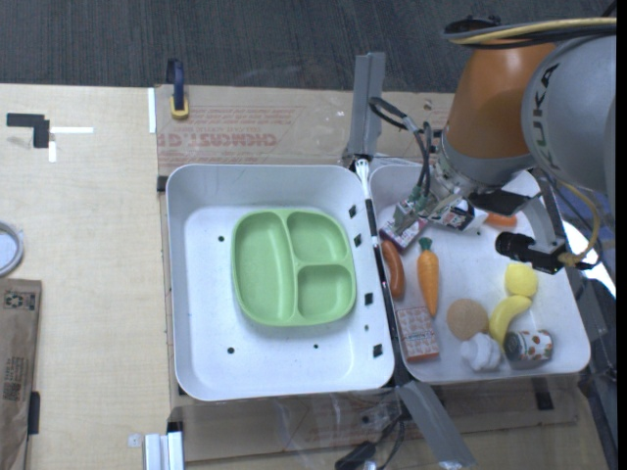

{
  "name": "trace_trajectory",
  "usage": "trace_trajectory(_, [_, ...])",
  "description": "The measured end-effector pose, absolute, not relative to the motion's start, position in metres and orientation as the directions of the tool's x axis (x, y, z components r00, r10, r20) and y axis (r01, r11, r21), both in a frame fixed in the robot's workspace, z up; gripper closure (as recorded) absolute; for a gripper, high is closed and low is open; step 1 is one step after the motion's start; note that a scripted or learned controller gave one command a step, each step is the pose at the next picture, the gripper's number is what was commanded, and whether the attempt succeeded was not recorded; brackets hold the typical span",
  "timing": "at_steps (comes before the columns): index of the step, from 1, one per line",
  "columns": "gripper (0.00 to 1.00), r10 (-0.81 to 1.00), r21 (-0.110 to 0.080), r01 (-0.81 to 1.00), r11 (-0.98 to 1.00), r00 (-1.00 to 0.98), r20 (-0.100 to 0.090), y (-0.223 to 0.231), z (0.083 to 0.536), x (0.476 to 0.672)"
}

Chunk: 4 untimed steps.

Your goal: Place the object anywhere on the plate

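A: Green plastic, that's the divided plate [292, 265] with three compartments, lying flat near the middle of the left white bin [196, 360]. Nothing rests on it.

B: And the right white bin [573, 336]?

A: It carries the toy food. An orange carrot with a green top [428, 270] lies lengthwise near the bin's left side, and a reddish-brown sausage [395, 266] lies just beside it, against the wall between the two bins. Below them sits a small printed box with a red edge [418, 333], near the front left corner.

B: What else is in there?

A: A tan round disc like a cookie [467, 316], a white lumpy piece [480, 352] just below it, a yellow banana [507, 313] with a yellow rounded fruit [521, 281] at its upper end, and a small patterned can on its side [530, 346] near the front right.

B: Where is the arm?

A: The grey arm with its orange band [500, 106] comes in from the right, over the back of the right bin. The end effector [423, 211] hangs over that bin's back left part, above the carrot's top and a small flat packet [402, 231]. Cables and the wrist cover it, so I cannot tell how it is set.

B: The table?

A: Pale wood table [88, 223], with a roll of tape [8, 250] at its left edge.
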<state>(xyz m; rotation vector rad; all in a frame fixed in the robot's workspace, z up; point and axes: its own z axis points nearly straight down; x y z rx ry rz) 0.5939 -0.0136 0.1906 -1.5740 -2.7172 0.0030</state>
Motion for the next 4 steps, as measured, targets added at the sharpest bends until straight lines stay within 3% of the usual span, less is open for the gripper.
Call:
trace_trajectory(1, [1.00,0.835,0.000,0.835,0.550,-0.550,-0.002,-0.028,0.277,0.597])
trace_trajectory(2, [1.00,0.490,0.000,0.490,0.872,-0.872,-0.002,0.017,0.270,0.628])
trace_trajectory(3, [1.00,0.558,0.000,0.558,0.830,-0.830,-0.001,0.002,0.194,0.651])
trace_trajectory(4, [1.00,0.309,0.000,0.309,0.951,-0.951,-0.002,-0.011,0.192,0.650])
